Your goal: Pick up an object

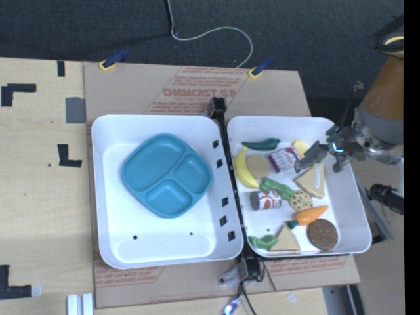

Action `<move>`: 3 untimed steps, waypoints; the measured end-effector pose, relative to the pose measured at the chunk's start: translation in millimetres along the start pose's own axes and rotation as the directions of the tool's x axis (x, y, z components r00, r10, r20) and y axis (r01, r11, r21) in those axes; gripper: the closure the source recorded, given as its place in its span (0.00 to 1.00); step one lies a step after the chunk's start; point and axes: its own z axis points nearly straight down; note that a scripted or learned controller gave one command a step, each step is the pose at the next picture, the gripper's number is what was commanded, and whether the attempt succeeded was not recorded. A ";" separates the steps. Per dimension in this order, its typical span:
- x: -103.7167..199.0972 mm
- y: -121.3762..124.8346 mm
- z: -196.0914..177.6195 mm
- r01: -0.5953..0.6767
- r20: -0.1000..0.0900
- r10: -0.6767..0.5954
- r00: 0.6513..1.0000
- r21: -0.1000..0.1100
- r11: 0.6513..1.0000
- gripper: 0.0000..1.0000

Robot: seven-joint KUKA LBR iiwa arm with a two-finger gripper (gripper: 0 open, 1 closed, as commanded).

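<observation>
**Operator:** Object for pickup, not yet chosen. I log the bench left to right. Left bin (105, 195): one blue divided plate (167, 174), three compartments, lying flat near the middle. Right bin (351, 231): toy food, crowded. Banana (243, 169) against the left wall, long axis running near to far. Green chilli (261, 144) at the far side, lying across. Small purple-and-white packet (284, 158) beside it. Red-and-white can (267, 201) on its side. Green vegetable piece (279, 189) just above the can. Cracker (301, 199), carrot (310, 215), round brown cookie (322, 233), and a sandwich wedge (285, 241) at the near edge.

**Second:** And the cheese-looking wedge?

**Operator:** Pale wedge (314, 180), right of centre, long axis roughly near to far. It is the entry that matters, I judge, because the gripper (321, 155) hangs over the bin's right part, with the wedge just below and slightly nearer the camera.

**Second:** Gripper state?

**Operator:** Fingers spread, one dark finger (312, 156) angled left toward the packet, the other nearer the wrist. Nothing between them that I can see.

**Second:** So which way does it go?

**Operator:** My reading: the closest candidates lie left and toward the near side of the pincer. The wedge and packet are the short reach. The banana and can sit well across the bin. The plate is farthest, in the other bin altogether.
</observation>
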 end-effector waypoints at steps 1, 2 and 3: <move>0.6 0.1 -9.8 0.001 0.000 -0.001 1.000 0.001 1.000 1.00; 1.3 0.3 -19.1 0.003 -0.001 -0.003 1.000 0.001 1.000 1.00; 2.3 0.6 -28.3 0.004 -0.002 -0.004 1.000 0.003 1.000 1.00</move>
